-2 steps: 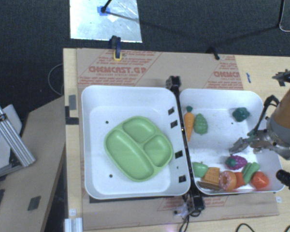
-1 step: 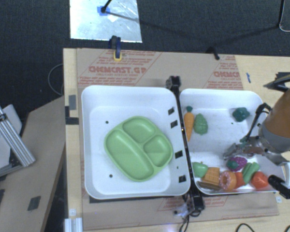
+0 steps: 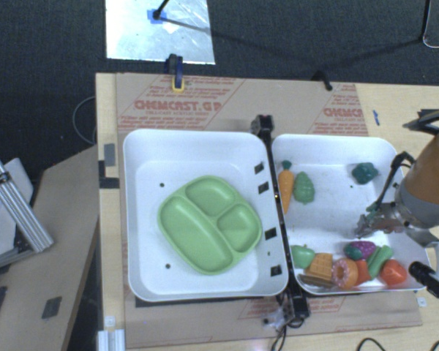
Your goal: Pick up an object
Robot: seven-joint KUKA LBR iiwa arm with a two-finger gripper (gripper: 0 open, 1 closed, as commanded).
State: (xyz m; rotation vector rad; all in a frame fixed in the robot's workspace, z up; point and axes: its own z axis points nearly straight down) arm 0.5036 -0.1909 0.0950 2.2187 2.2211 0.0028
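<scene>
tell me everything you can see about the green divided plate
The green divided plate is pale green, smooth, plastic-looking and rounded, with three compartments: one long and two smaller. It lies flat, turned at a slant, near the middle of the left white bin. Nothing rests in it, and it touches only the bin floor.

Toy foods in the right bin: carrot, green vegetable, dark green piece, cluster along the near wall

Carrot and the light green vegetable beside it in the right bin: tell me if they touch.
Touching. The camera view shows the carrot pressed against the light green vegetable, their edges meeting with no white bin floor between them.
</scene>
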